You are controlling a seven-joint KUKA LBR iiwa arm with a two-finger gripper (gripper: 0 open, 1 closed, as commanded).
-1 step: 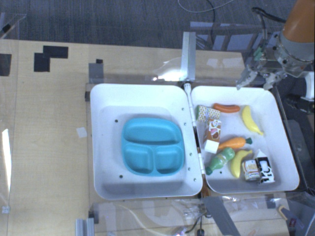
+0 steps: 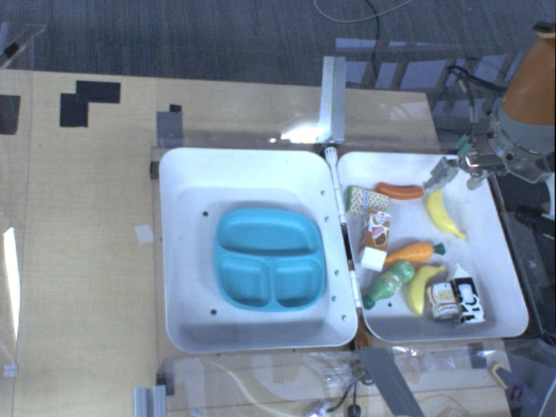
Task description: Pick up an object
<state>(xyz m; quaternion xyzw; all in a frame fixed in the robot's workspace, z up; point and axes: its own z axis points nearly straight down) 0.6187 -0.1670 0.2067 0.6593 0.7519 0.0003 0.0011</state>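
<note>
The right bin (image 2: 508,259) holds several toy foods. A red sausage (image 2: 400,191) lies at the back, with a yellow banana (image 2: 446,216) just right of it. An orange carrot (image 2: 412,252) rests mid-bin, and below it are a green bottle (image 2: 388,285), a second yellow fruit (image 2: 421,287), a small can (image 2: 443,301) and a black-and-white carton (image 2: 469,301). My gripper (image 2: 456,174) hangs over the bin's back right corner, just above the banana's top end. It is open, with nothing between its fingers.
A blue divided plate (image 2: 269,259) lies in the left bin (image 2: 187,233). Near the divider in the right bin are a patterned box (image 2: 367,200), a brown packet (image 2: 376,228) and a white cube (image 2: 373,259). A metal post (image 2: 334,102) stands behind the bins.
</note>
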